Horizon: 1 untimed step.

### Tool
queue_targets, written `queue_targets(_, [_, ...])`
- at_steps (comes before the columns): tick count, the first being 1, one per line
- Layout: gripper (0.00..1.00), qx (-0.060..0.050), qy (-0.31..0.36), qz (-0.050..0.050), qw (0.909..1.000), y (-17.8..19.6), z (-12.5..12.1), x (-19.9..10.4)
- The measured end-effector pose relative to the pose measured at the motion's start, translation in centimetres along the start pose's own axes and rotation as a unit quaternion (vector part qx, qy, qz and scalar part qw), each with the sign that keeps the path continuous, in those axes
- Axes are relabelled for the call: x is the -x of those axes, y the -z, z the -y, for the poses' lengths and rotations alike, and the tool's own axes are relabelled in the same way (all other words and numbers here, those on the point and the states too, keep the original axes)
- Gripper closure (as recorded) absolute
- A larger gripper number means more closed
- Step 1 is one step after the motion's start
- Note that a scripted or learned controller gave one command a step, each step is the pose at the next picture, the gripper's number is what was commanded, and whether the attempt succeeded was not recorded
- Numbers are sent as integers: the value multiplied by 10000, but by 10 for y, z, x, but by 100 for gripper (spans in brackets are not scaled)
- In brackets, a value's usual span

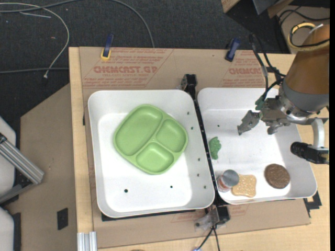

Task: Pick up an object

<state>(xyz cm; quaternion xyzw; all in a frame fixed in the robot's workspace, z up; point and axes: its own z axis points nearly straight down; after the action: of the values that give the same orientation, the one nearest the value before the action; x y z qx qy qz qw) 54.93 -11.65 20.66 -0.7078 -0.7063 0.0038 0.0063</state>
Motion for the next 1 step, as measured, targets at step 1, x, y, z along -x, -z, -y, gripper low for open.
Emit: queue_targets(1, [0, 62, 13, 9, 10000, 6, -3, 0])
